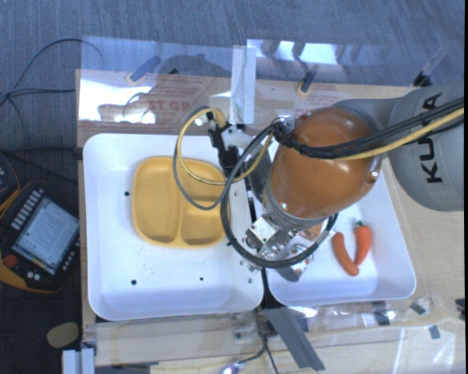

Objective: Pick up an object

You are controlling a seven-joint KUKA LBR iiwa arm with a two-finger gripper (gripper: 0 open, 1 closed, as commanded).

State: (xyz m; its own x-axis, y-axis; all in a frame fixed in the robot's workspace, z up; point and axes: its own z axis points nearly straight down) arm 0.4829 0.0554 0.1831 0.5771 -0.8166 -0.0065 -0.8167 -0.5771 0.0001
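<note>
Two orange carrots (351, 249) lie just right of the end effector (277, 248).

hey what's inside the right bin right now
In the right bin, two orange carrot-like pieces lie near its right side. The arm's orange wrist and gripper hang over its left half, covering whatever lies beneath.

Left edge, mid frame: two black-and-orange pendants (33, 238) on grey carpet (218, 6), screens up, black cables (23, 76) looping above. Lower left: small tan disc (62, 334). Top centre: clear sheet (179, 76) with tape (144, 68), white upright strip (243, 84).
</note>
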